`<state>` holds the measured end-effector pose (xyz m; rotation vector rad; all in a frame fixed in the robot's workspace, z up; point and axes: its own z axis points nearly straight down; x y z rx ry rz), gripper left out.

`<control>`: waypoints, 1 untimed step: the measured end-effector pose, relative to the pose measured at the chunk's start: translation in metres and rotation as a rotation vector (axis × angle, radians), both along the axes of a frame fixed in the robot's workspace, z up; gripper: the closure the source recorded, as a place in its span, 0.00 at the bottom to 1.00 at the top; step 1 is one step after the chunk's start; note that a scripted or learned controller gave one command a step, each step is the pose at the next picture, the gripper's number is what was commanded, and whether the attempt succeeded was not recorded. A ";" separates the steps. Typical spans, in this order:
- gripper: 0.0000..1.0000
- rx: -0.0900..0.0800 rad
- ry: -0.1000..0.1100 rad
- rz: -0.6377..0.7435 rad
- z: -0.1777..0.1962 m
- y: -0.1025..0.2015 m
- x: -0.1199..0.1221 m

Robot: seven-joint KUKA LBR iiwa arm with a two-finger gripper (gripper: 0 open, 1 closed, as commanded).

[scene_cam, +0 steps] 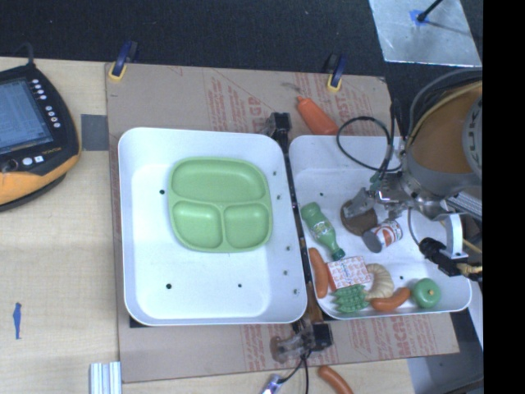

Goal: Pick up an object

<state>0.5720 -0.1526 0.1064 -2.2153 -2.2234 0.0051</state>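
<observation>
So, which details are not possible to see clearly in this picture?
- gripper, camera view: the wrist and cables cover the fingers, so any hold on the small can beside it is unclear.
- Boxed item, camera view: its label print is too small to read.
- Handheld screen, camera view: cut off by the left edge.
- Orange piece, camera view: cut off by the bottom edge.

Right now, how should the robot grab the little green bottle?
The green bottle lies flat in the right bin, cap end toward the near side. It is probably best taken from straight above, with the fingers across its wider body, the end away from the cap. The long sides look free there, while near the cap the white box and orange carrot crowd in.
</observation>
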 end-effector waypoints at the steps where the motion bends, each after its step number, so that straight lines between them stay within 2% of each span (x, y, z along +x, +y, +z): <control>1: 0.00 0.000 -0.001 0.001 -0.015 -0.004 0.027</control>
